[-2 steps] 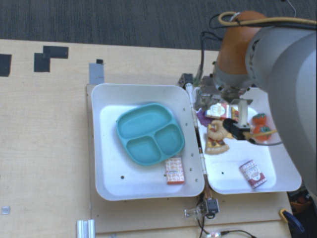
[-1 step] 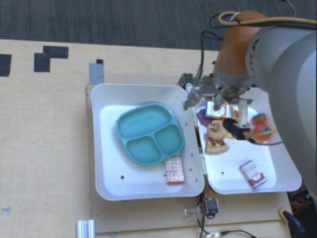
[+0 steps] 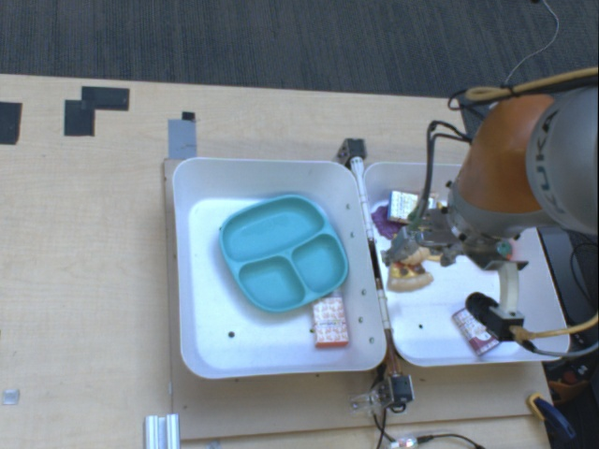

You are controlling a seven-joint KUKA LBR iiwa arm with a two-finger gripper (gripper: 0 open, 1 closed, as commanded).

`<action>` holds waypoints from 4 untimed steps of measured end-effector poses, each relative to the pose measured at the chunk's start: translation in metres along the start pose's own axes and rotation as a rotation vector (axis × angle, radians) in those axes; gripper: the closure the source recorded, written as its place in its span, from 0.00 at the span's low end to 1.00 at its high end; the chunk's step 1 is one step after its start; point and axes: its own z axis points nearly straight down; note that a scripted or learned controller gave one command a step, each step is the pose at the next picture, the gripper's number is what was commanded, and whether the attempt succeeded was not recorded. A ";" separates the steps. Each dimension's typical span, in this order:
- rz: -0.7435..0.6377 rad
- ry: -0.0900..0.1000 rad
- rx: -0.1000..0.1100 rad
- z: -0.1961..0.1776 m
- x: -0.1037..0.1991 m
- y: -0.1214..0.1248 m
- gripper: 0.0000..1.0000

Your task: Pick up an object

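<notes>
I'm hovering the gripper [image 3: 409, 248] low in the right bin [image 3: 440, 344], right over a small yellow-and-red toy [image 3: 409, 274]. Can't tell if the jaws are spread or pressed together. Next up: drop straight down and pinch it cleanly.

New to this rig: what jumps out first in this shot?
First the turquoise divided plate, filling most of the left bin, with a small red-and-white packet by its lower right edge. Then the grey arm with its orange band, reaching over the right bin above a cluster of small items near the divider.
</notes>
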 end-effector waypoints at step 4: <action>-0.003 0.001 -0.004 -0.001 -0.008 0.074 1.00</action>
